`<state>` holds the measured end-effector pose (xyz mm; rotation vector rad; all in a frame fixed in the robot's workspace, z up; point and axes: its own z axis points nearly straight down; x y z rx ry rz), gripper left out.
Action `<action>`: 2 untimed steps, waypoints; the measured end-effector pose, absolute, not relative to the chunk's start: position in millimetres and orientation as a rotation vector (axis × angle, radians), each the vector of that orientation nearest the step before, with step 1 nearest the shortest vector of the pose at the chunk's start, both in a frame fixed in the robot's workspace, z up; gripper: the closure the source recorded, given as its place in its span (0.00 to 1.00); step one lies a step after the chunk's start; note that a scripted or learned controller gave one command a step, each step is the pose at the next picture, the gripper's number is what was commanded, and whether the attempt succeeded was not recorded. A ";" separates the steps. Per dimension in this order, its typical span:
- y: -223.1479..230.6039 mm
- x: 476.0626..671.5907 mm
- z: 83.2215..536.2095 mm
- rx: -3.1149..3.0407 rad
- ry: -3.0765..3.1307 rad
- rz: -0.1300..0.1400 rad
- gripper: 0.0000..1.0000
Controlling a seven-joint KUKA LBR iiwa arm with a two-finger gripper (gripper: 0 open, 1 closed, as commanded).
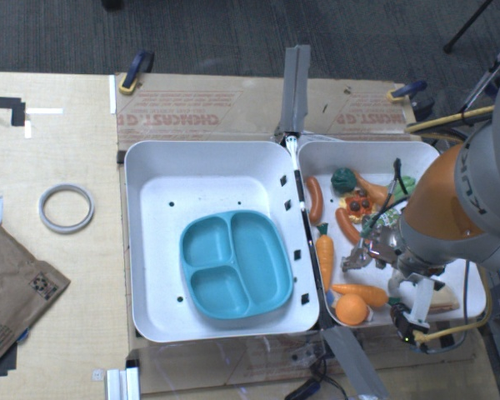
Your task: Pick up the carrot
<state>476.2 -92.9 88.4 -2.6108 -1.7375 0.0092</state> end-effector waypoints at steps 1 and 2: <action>-94.4 475.8 94.2 -2.609 -1.736 0.017 1.00; -94.3 475.8 94.1 -2.609 -1.736 0.017 0.00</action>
